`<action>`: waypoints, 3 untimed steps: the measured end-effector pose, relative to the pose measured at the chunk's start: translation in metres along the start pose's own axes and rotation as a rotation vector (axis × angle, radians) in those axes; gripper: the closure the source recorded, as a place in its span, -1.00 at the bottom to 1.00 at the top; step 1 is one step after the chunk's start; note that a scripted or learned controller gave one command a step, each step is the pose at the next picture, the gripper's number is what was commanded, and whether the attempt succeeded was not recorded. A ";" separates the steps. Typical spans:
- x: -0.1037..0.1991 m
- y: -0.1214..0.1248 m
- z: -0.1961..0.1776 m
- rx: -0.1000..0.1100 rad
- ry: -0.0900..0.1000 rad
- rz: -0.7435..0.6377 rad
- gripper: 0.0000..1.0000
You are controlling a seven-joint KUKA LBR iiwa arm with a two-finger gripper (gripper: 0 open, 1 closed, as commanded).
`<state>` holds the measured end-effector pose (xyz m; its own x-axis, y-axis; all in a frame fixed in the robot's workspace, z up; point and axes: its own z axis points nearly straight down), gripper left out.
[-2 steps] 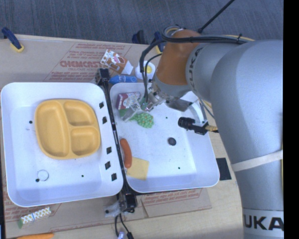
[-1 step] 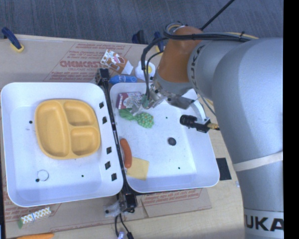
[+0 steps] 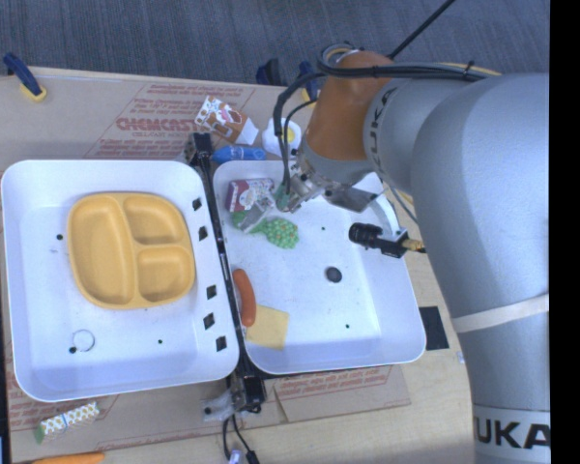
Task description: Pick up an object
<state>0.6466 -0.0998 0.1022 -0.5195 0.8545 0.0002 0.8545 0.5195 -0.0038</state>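
The camera view is showing the grey arm [image 3: 464,191] reaching in from the right and bending down over the far corner of the right bin [image 3: 387,327]. The left bin [image 3: 29,288] is carrying a yellow divided plate [image 3: 130,249], well apart from the action. In the right bin, a yellow slice [image 3: 269,327] is lying near the front edge, touching or just beside an orange sausage [image 3: 245,296]; further back a green bumpy piece [image 3: 275,231] is sitting just beside a small red-and-white packet [image 3: 244,195]. The gripper [image 3: 292,196] is hanging right over that back cluster, close to the packet and the green piece; whether it is spread or closed I cannot tell, as the wrist is hiding it. Judging by this, the arm is lowering for a grab, with nothing visibly held. The next move is calling for a clean closing on one item, probably the green piece, without nudging its neighbour or the bin wall.
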 end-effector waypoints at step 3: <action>-0.002 0.004 0.010 0.022 0.009 1.205 -1.00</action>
<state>0.6504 -0.0993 0.0920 0.6118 0.7910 -0.0087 0.7906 -0.6118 -0.0235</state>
